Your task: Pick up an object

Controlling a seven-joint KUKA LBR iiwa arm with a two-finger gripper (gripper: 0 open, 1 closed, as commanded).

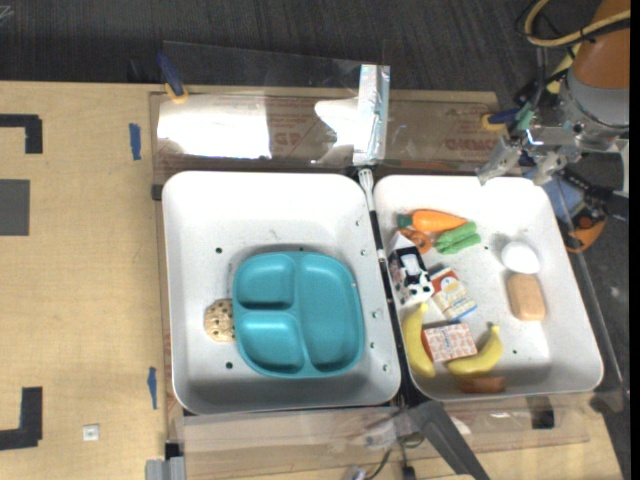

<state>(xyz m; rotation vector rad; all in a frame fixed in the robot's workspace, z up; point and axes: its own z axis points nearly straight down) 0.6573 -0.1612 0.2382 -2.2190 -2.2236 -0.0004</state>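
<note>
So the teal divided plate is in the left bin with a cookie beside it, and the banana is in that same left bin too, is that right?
Not quite. The camera view shows the banana in the right bin, curled under a small red box. The teal divided plate is in the left bin with the cookie beside it, as you said.

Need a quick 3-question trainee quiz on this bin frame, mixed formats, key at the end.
1. True or false: the teal tray lies in the left bin.
2. What sits against the tray's left side? A) egg B) cookie C) carrot
3. Fill in: the tool is above the right bin's ____ rim, holding nothing visible.

Key
1. True.
2. B, the cookie. The egg and carrot are in the right bin.
3. Far; it is clear of the banana and the rest.
</note>
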